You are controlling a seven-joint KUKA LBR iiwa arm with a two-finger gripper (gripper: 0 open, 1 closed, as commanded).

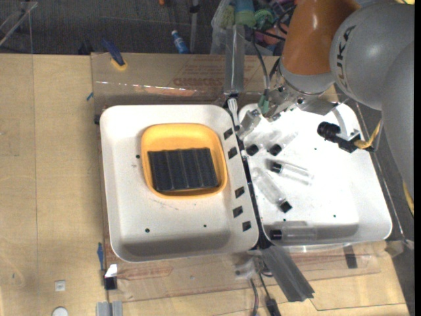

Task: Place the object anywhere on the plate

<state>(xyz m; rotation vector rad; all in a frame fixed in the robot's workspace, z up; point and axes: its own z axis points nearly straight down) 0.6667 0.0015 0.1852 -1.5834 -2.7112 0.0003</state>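
Orange plate (pixel 181 134), carrying a dark ribbed insert (pixel 183 170), sits in your left bin (pixel 125 222), so the target lies well apart from the work. Clear syringe-like objects (pixel 289 170) lie scattered in the right bin (pixel 342 196). Your end effector (pixel 271 105) hovers over that bin's far left corner, presumably to pick; you cannot tell its state, nor which object is meant.

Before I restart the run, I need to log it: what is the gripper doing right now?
Gripper: over the far edge of the right bin; whether it is open, shut or holding anything cannot be told.
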